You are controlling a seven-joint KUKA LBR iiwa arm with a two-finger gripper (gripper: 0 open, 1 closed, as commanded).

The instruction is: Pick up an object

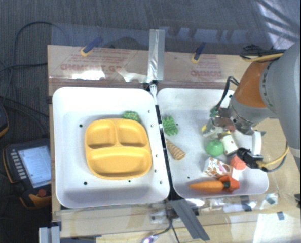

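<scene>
Two bins (64, 151) on my screen; the gripper (222, 135) hangs over the right one's green ball (215, 147) (possibly touching it), finger state hidden.

A yellow divided tray (118, 148) lies in the left bin (69, 110).

Bright, even light; bins (110, 97) glare white, picture perhaps slightly soft.

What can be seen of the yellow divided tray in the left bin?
The yellow tray looks like smooth plastic, a rounded rectangle with three compartments: two small ones at the far side, one long one nearer the camera. It lies flat, slightly askew, mid-floor in the left bin. A green leafy toy sits at its far edge.
</scene>
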